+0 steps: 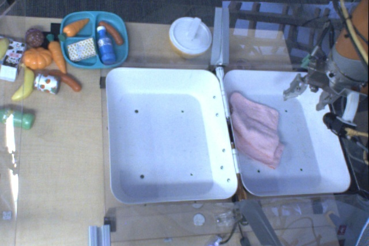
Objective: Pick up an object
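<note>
The two-finger gripper [307, 89] hangs at the right bin's upper right edge, its metal fingers [294, 89] spread apart with nothing between them, pointing inward toward the bin's middle. Above it the grey arm with its orange band [351, 46] comes in from the right.

Nearest to the gripper, directly beneath and around it, is the right-hand shallow white plastic bin [311, 181]. Its floor under the fingers is bare.

A little farther, to the gripper's left and somewhat toward the bin's near edge, lies the crumpled pink cloth [256, 129], the only thing in this bin and so the likely pick. It rests on the bin floor against the left wall, well apart from the fingers. Its long axis runs from the bin's upper left down toward the lower middle, roughly crosswise to the line from the gripper to it. By my judgement the coming move is a travel leftward and down; closing across the cloth's narrow width should catch a fold most easily, though soft fabric may slip out.

Beyond the cloth, farther left, sits the second shallow white bin [167, 176]. Past both bins, up and to the left, stands a round white lidded cup [190, 36]. Farthest of all, at the far left, are a blue divided plate of toy food [118, 26] and loose toy vegetables [43, 60] on the wooden bench [52, 170].
</note>
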`<state>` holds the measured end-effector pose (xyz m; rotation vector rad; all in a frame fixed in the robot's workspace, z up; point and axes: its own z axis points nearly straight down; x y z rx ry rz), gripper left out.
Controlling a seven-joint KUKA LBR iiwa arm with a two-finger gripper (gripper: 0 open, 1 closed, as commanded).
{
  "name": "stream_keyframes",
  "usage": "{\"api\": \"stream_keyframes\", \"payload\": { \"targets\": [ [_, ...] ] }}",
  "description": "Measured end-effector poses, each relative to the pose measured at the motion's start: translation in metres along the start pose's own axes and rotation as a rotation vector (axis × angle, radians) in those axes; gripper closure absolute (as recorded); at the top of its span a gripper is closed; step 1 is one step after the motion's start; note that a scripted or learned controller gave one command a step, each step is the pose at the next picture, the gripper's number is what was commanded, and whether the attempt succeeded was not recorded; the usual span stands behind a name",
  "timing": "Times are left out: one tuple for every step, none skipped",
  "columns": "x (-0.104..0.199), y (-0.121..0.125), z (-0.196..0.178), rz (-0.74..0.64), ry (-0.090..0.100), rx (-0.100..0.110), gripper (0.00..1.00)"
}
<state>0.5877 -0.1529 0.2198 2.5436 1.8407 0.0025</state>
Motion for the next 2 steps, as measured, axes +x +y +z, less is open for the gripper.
{"api": "stream_keyframes", "payload": {
  "targets": [
    [-0.019,-0.032,0.125,-0.129,0.001,-0.002,0.0],
    [0.013,-0.058,0.129,-0.222,-0.001,-0.014,0.0]
  ]
}}
